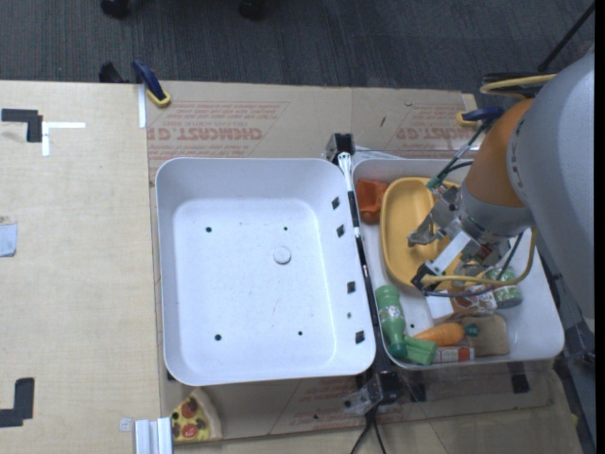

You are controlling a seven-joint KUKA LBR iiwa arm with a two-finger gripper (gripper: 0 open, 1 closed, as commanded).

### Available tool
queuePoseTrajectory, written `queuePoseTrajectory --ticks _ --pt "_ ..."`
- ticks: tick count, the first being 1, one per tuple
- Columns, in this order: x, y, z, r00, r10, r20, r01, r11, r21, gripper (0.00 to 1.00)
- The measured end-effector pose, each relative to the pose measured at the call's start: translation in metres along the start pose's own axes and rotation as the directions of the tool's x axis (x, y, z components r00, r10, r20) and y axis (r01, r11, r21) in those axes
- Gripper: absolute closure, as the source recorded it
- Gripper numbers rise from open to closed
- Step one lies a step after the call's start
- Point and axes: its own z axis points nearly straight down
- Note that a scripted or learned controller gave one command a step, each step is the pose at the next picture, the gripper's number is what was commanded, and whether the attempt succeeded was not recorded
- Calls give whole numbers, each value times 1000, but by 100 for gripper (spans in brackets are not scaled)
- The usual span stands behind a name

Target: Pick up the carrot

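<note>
Lying at the near end of the right bin [539, 334], the carrot [440, 333] sits untouched between a green bottle [391, 317] and some packets, so the pick is not yet made. Just beyond it the gripper [425, 255] hangs over a yellow bowl [405, 218]; how wide it stands I cannot tell, and nothing shows in it. Farther left, the other bin [180, 253] plays no part.

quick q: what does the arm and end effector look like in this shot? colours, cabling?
Bulky light-grey arm with an orange band above the wrist. Below it, a grey metallic end effector with dark fittings. Yellow cables loop around it; another yellow cable runs near the arm's top.
</note>
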Motion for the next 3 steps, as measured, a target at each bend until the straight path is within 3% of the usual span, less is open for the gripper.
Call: queuePoseTrajectory --ticks 1,2,3 --pt "1 -1 -8 1000 -6 1 6 1000 5 100" --pt "1 0 -8 1000 -4 2 4 1000 3 0" --pt "-6 28 7 980 200 -9 -199 980 26 0"
